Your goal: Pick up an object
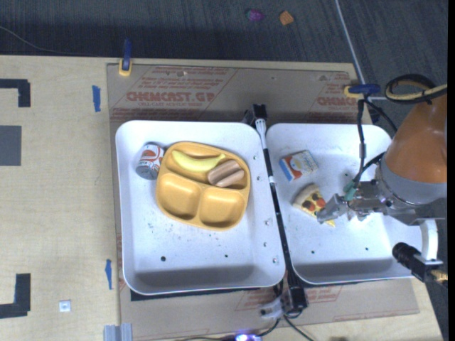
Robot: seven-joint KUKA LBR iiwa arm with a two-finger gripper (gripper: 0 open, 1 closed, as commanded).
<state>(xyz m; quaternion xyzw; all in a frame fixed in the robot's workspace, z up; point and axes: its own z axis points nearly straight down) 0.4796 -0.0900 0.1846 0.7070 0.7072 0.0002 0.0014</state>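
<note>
In the right bin (341, 258) lie a small white carton with blue and orange print (298, 165) and a toy pizza slice (308, 199). My gripper (330, 212) reaches in from the right and hangs low over the bin floor. Its tip is right beside the slice's right edge, touching it or nearly so. The grey arm with its orange band (419, 151) covers the bin's right side. Nothing is visibly lifted.
The left bin (142, 254) bears a yellow divided plate (202, 190) with a banana (193, 162) and a hot dog (226, 174), and a can (148, 160) lying by the plate's left. A black divider (274, 204) runs between the bins. Cables hang near the arm.
</note>
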